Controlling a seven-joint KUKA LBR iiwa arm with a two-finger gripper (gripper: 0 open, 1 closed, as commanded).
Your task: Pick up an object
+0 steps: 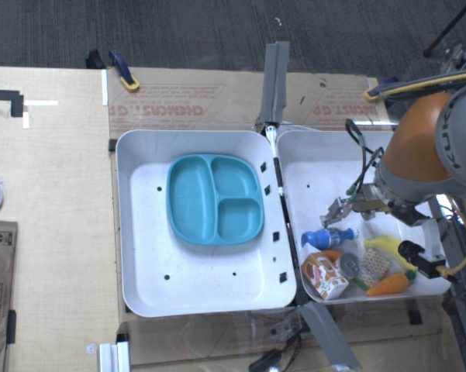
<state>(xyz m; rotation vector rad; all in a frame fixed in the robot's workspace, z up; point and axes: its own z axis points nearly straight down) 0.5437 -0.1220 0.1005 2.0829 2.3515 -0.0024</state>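
Note:
In the right bin [316,167], several small objects lie clustered at the near end. They are a blue bottle [326,238] on its side, an orange-and-white carton [324,276], a grey disc [349,266], a beige mesh pad [375,263], a yellow piece [388,244] and an orange carrot [388,285]. My gripper [343,209] hangs low in this bin, just above and slightly behind the blue bottle. I see nothing held in it. The orange-banded wrist [419,149] rises behind it to the right.
The left bin [139,208] holds a teal divided plate [215,200] near its middle. A divider wall [277,200] separates the two bins. Cables and a black fitting [419,256] hang by the right bin's right edge. The far half of the right bin is bare.

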